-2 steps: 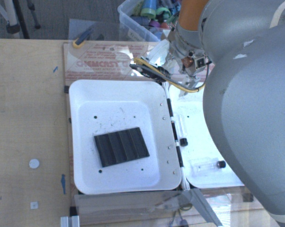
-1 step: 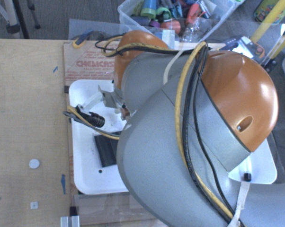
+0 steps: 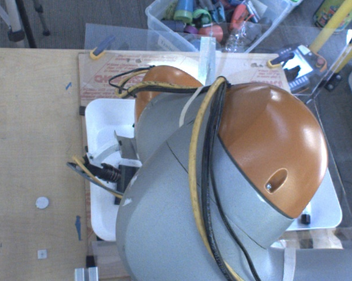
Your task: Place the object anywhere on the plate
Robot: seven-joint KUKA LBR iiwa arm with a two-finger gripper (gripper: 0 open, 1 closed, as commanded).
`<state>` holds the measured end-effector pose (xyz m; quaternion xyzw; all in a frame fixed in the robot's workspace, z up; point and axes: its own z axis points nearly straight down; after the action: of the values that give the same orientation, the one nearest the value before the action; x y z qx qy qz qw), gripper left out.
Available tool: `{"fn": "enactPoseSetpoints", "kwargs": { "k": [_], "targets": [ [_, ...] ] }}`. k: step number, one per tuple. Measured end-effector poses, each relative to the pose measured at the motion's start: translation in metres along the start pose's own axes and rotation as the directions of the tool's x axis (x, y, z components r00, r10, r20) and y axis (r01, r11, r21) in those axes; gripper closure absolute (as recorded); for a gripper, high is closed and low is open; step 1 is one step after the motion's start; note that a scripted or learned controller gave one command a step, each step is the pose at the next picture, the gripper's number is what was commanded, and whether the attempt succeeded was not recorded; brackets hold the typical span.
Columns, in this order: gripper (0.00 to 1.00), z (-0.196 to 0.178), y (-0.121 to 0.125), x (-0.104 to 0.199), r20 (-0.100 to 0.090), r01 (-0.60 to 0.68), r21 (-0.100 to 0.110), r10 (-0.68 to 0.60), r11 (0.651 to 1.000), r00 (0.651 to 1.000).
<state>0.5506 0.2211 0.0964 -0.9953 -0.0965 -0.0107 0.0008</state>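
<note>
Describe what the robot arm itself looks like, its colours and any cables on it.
The arm has smooth grey housings with glossy orange domed caps. Black and yellow cables run along its outside, looping past the joints.

No text can be read with confidence. The brown board [image 3: 164, 60] under the white bins [image 3: 100, 133] carries faint red printing along its far edge, just beyond the arm [image 3: 234, 180], but the letters are too blurred to make out.
</note>
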Motion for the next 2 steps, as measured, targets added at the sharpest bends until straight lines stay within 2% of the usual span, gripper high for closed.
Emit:
{"fn": "enactPoseSetpoints", "kwargs": {
  "k": [1, 2],
  "targets": [
    [1.00, -0.009, 0.002, -0.002, 0.011, -0.004, 0.002, 0.004, 1.000, 1.000],
    [1.00, -0.136, -0.011, -0.034, 0.020, 0.029, 0.001, -0.029, 1.000, 0.999]
  ]
}}
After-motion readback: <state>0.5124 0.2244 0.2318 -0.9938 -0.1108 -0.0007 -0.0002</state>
